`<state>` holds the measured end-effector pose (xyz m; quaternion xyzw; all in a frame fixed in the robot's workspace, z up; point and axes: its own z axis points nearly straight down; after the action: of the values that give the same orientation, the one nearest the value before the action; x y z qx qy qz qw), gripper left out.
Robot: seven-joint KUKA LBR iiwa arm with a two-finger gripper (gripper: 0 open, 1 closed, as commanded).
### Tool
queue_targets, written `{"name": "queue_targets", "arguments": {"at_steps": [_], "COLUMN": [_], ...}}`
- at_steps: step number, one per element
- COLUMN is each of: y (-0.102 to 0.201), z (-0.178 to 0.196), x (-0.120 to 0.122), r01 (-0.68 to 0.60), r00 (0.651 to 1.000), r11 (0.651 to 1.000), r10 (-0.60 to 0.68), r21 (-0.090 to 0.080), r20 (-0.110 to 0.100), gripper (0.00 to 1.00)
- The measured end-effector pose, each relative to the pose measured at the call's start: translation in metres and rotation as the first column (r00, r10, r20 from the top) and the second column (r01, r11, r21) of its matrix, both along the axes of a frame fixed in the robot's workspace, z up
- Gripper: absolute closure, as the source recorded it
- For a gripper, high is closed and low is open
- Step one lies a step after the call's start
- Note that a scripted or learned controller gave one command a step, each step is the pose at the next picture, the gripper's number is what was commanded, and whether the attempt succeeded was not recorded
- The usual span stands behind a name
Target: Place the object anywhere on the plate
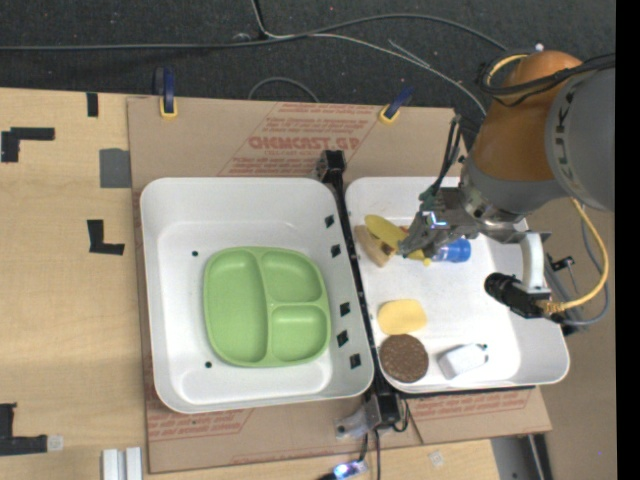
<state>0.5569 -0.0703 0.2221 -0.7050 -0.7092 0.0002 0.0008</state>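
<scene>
Nearest the camera, along the front of the right bin (540, 373), sits a brown disc (403, 357) at the bin's 7 o'clock, with a white block (462, 359) just beside it at 5 o'clock. Just behind the disc lies a yellow lump (401, 316). Over in the left bin (160, 268), the green plate (266, 305), three compartments, sits in the middle with nothing on it.

Further back in the right bin, the end effector (424, 240) is down low at the bin's 11 o'clock, right over a cluster: a banana (381, 230), a tan piece (374, 253) touching it, and a blue thing (456, 251) just beside the fingers. Whether those fingers are open or closed, or pinching anything, I cannot tell. The object is somewhere in this right bin, well apart from the plate.

Behind that, the arm (525, 118) rises grey and orange. Cardboard (290, 138) under the bins carries red print, mirrored and partly covered; it cannot be read surely. Blue clamps (165, 90) pin its far edge to the surface (60, 268).
</scene>
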Motion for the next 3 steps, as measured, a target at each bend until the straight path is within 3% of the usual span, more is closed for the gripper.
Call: {"name": "queue_targets", "arguments": {"at_steps": [2,3], "y": [0.095,0.158], "z": [-0.001,-0.007], "x": [0.011,0.005], "r01": [0.0,-0.002], "r00": [1.0,1.0], "r11": [1.0,1.0], "r10": [0.0,0.002], "r21": [0.0,0.0], "r20": [-0.001,-0.002], "gripper": [1.0,1.0]}}
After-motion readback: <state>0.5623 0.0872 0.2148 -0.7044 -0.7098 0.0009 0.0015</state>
